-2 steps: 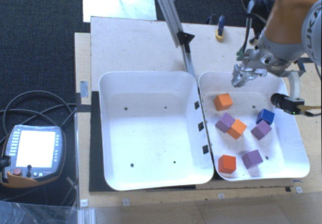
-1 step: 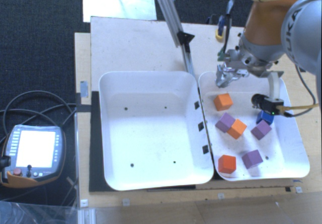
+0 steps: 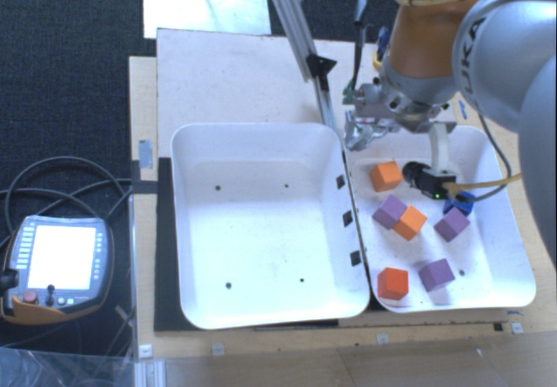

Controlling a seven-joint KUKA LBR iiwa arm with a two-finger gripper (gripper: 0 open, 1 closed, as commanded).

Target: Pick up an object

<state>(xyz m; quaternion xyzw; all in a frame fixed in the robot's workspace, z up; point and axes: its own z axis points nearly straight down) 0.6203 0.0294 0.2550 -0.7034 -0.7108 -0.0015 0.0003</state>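
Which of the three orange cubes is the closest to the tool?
The orange cube at the far end of the right bin, just below the tool. The second orange cube touches a purple cube; the third lies at the near rim.

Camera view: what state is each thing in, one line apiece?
Gripper: over the right bin's far left corner, nothing seen between its fingers.
Orange cubes: loose in that bin.
Purple cubes: loose there too.
Left bin: bare floor.

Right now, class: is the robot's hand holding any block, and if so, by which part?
Nothing shows between the fingers of the hand. It hangs over the right bin's far left corner, apart from the nearest orange block.
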